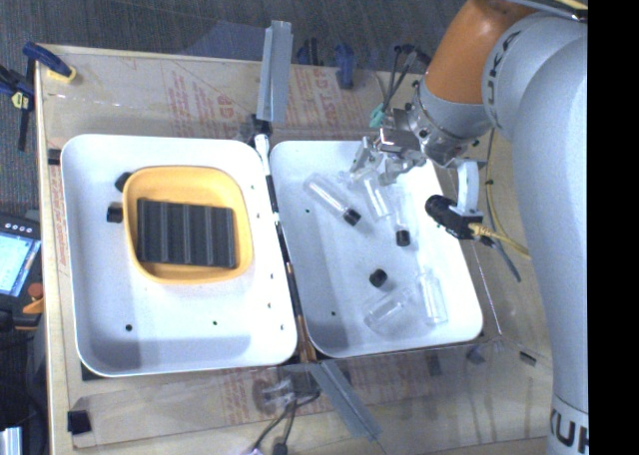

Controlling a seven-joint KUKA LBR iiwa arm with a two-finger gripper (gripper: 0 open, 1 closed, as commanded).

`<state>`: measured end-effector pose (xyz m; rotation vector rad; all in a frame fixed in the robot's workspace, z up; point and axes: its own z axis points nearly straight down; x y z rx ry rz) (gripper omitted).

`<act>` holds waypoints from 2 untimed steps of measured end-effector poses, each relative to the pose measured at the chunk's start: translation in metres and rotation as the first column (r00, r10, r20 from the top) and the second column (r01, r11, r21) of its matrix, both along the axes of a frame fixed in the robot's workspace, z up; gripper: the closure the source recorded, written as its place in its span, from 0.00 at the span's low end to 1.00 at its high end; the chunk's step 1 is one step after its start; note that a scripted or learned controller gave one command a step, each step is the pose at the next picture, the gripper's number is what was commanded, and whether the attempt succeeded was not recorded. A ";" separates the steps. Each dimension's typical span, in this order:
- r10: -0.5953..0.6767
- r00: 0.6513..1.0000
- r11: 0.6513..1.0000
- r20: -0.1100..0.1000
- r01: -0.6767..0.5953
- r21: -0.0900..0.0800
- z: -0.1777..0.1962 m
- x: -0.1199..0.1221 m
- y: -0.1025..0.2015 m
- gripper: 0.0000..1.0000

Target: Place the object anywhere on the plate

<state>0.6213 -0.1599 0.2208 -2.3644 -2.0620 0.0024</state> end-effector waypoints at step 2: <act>0.339 0.941 0.941 -0.002 -0.339 0.000 -0.030 -0.010 0.085 1.00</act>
